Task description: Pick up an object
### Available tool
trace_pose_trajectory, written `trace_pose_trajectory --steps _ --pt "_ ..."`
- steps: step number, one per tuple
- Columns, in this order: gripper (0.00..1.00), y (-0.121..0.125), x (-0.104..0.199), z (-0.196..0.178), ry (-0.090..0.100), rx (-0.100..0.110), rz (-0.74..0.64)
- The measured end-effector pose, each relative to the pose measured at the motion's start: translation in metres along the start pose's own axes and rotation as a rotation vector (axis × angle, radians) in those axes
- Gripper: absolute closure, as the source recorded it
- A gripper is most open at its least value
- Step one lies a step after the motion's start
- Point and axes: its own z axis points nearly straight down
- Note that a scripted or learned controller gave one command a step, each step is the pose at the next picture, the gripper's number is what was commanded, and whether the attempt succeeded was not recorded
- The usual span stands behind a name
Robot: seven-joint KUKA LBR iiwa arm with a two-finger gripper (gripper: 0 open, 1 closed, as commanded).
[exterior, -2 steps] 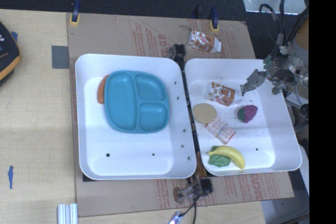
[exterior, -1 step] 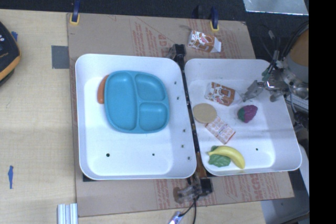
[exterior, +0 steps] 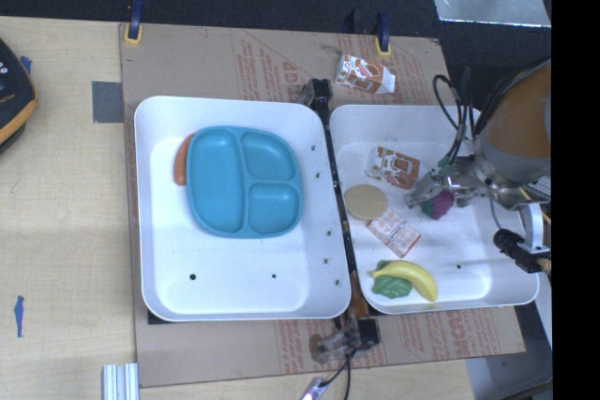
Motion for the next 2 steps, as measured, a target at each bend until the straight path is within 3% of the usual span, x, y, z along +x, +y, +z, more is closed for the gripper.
trace_pose_trajectory --steps 1,2 --pt "1.0 0.0 -0.001 -0.011 -0.002 0.001 -0.004" --pt "1.0 -0.001 0.083 -0.046 0.0 0.0 -0.002"
